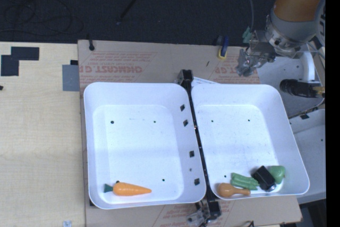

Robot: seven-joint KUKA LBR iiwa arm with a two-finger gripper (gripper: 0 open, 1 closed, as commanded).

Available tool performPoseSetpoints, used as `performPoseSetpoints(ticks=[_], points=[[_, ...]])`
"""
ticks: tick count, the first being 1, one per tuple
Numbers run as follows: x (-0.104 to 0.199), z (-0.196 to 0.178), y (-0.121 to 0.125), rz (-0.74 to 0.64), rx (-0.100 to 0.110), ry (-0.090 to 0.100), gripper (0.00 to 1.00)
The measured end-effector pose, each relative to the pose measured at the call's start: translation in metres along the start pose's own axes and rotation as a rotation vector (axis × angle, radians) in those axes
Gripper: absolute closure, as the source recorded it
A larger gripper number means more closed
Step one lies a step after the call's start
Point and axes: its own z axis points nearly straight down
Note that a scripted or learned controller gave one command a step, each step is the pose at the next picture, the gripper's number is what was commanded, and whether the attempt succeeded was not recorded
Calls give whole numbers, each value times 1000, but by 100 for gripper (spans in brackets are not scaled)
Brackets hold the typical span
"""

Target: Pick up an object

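Above the right bin's (289,114) far corner, the gripper (248,64) hung; couldn't tell its state. Targets sat well apart: carrot (132,188) in left bin (87,130); crowded near-corner cluster (254,182) risked a bad grasp.

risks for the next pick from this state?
1. In the right bin, the black block lies on the green toy vegetables, with a tan pear-shaped toy beside them: a grasp may catch two or slip.
2. That cluster hugs the near wall, so a finger could hit the rim.
3. The toy carrot lies flat near the left bin's wall; the end effector hangs beyond the bins' far edge.
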Motion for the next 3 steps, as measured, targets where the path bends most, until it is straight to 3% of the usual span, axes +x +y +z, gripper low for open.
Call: performPoseSetpoints(ticks=[1,2,3], points=[[49,-16,-13,-1,6,2,100],[14,-19,-24,4,9,0,100],[37,23,-4,1,12,1,100]])
